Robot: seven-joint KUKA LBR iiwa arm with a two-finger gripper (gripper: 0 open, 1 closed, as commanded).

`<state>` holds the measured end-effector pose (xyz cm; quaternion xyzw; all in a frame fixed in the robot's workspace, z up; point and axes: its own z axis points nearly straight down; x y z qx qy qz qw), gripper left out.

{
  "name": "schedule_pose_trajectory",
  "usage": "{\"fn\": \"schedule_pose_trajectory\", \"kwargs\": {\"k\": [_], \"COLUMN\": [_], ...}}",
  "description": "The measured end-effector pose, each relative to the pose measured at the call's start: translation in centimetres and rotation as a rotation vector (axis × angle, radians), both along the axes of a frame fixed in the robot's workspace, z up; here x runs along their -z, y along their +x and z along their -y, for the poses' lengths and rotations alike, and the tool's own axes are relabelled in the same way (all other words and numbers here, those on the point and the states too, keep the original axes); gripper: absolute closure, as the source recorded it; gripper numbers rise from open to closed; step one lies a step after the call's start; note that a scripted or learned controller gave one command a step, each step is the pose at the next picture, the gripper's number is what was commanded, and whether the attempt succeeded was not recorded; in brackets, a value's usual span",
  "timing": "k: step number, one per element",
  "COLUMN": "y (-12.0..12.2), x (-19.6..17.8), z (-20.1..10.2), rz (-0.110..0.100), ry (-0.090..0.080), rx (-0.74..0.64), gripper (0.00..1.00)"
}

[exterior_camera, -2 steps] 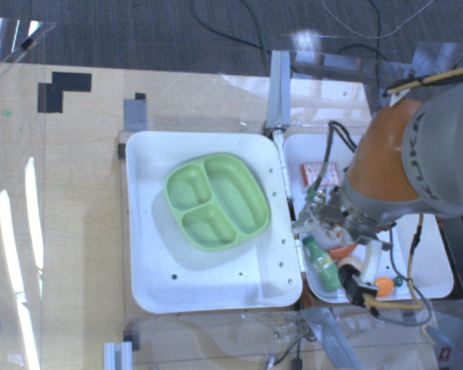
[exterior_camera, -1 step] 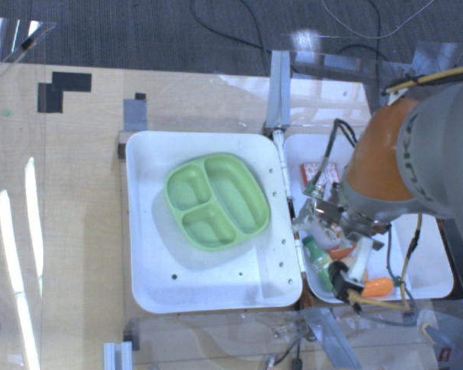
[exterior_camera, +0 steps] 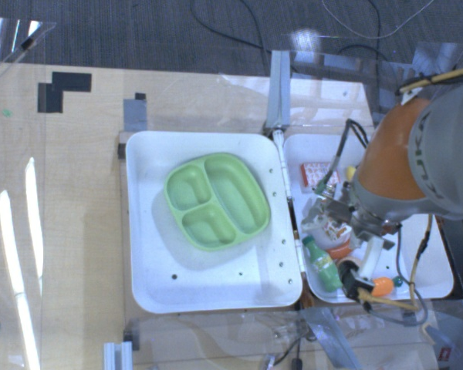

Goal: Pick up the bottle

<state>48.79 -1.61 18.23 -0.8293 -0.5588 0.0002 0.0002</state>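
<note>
Wooden table (exterior_camera: 69,206), two white bins (exterior_camera: 150,284) side by side. Claw (exterior_camera: 353,247) hovering in right bin, grip state impossible to tell. Green bottle (exterior_camera: 322,264) lying just left-below. Approaching; next needing shifting over, descending.

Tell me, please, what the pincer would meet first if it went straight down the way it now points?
Probably the clutter in the right bin under the pincer: a small item with an orange part, next to the green bottle. Depth is unclear from this slanted view.

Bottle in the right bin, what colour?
Green, translucent plastic bottle with a green cap, lying in the right white bin; camera view.
</note>
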Motion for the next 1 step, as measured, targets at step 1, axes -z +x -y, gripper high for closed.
{"fn": "schedule_pose_trajectory", "kwargs": {"k": [1], "y": [0.0], "x": [0.01], "z": [-0.01], "rz": [0.0], "ry": [0.0], "rx": [0.0], "gripper": [0.0]}}
